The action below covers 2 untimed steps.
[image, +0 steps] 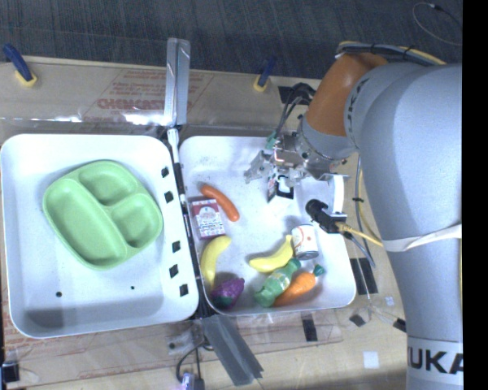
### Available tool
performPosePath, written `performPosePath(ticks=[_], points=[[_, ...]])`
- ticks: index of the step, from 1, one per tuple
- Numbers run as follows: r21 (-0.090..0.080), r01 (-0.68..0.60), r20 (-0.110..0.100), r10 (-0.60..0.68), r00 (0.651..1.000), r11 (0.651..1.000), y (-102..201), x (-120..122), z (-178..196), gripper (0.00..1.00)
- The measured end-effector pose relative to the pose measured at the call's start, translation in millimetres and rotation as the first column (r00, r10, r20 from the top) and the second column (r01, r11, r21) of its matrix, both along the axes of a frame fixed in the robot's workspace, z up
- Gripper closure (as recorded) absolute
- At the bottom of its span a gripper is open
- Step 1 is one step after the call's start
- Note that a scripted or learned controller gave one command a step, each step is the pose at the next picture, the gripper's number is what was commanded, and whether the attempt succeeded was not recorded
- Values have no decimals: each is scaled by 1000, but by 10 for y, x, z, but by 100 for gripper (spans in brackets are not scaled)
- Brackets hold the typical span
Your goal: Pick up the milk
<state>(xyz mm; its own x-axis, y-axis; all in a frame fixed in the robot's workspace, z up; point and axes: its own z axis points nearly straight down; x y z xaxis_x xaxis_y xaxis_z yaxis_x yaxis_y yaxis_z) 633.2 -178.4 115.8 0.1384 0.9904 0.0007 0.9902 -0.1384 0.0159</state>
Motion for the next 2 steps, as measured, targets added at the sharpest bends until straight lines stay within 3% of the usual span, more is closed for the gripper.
performPosePath(ticks=[1,2], points=[[-3,78,15,-78,997,997,-240,-282,-88,0],[-9,74,22,-74,997,997,-266,-256,67,100]])
